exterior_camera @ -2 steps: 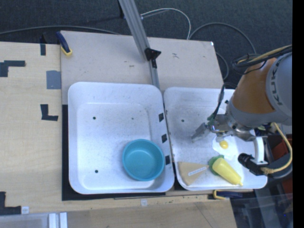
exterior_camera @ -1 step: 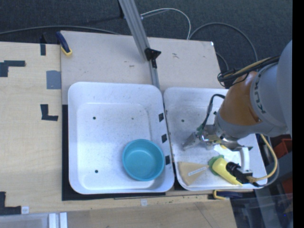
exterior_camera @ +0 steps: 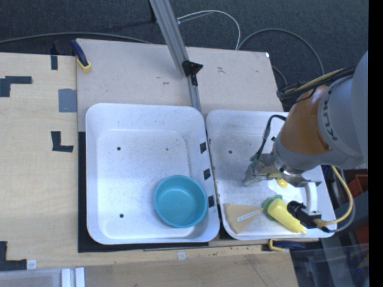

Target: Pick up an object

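Your arm (exterior_camera: 314,127) came in from the right and stood over the right bin (exterior_camera: 236,127). The gripper (exterior_camera: 254,173) pointed down at that bin's floor, about mid-depth and right of its centre. Nothing was visible in its grasp; whether it was open or closed, you could not have told from this angle.

Right bin contents, as you would have logged them:
- a tan wedge (exterior_camera: 242,215), lying flat at the near edge, left of centre, with its narrow end pointing right;
- a yellow object with a green end (exterior_camera: 281,213), lying on its side just beside the wedge's point and close to the near rim, green end toward the wedge.

Both pieces lay nearer the camera than the gripper and apart from it. The rest of that bin's floor was bare white with grey speckling.

Left bin (exterior_camera: 91,160) contents:
- one blue bowl (exterior_camera: 179,201), upright with its mouth up, in the near right corner, close to the wall shared with the right bin. Nothing showed inside the bowl.

The two bins sat side by side, their rims touching, on the pale bench (exterior_camera: 131,70).
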`<state>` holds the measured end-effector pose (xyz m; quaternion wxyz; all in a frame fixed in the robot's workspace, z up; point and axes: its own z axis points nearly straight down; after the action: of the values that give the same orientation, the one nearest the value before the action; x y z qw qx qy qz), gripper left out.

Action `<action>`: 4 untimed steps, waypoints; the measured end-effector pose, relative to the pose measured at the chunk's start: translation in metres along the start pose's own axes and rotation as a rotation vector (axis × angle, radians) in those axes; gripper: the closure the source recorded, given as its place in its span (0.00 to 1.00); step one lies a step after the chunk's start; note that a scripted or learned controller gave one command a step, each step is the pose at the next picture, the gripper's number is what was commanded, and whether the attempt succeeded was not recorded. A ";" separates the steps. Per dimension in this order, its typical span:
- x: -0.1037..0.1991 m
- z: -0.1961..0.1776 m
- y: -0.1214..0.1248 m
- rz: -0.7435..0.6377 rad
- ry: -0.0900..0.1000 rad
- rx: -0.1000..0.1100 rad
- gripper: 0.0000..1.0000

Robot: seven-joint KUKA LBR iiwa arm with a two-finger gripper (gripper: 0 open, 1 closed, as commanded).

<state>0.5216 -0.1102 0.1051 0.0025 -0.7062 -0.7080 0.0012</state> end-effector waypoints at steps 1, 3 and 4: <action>0.000 -0.043 -0.004 0.002 -0.002 -0.006 1.00; 0.001 -0.117 -0.008 0.001 -0.002 -0.005 1.00; 0.055 -0.109 -0.008 -0.004 0.000 -0.003 1.00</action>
<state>0.5137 -0.0557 0.2138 0.0012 -0.7049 -0.7093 0.0002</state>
